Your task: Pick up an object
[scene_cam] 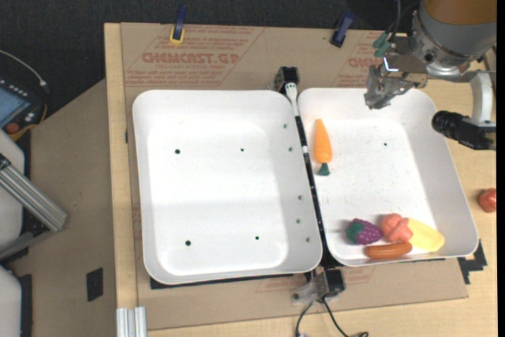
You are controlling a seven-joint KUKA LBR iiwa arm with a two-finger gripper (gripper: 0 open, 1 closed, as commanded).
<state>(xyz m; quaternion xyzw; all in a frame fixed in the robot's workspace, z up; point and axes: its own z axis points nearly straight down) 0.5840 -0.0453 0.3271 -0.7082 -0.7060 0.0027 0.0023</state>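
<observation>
Fingers: whether spread or closed cannot be told; nothing is visible between them. Gripper [384, 95] hangs over the far edge of the right bin [442, 185].

Left bin [213, 185]: bare white floor.

Right bin, contents by size:
- toy carrot [322, 140], orange, green tip toward the near side, by the bin's left wall, closest to the gripper;
- yellow piece [426, 235], near right corner;
- sausage [387, 250], touching it;
- pink-orange piece [397, 226];
- purple grapes [364, 231].

Step, judged: approach, no pick begun. Next move calls for choosing a target, likely the isolated carrot, then descending over it.
</observation>
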